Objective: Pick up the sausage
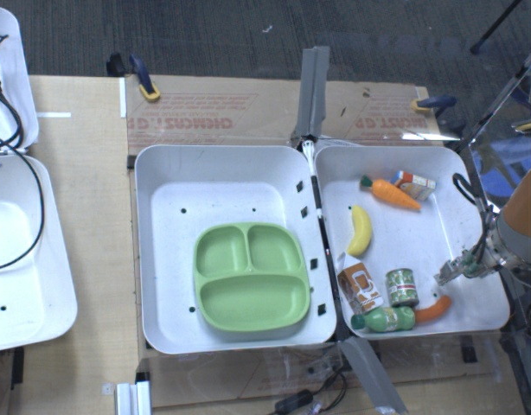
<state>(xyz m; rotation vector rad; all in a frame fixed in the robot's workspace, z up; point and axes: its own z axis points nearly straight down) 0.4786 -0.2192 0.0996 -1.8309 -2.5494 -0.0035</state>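
Sausage [432, 309] not picked yet, lies in right bin [473, 232] by the can [402, 286]. Gripper [460, 269] just above-right of it; can't tell its opening.

Left bin [162, 232]: green divided plate [251, 277], three compartments. Right bin [456, 171]: carrot [393, 194] at far side, small white-and-red bottle [415, 181] just beside it; banana [360, 230] near the centre divider; brown carton [360, 287], green-labelled can [402, 287] and green bottle [386, 320] (lying on its side) clustered at the near edge. Black cable [15, 188] looped over white tubs at far left.
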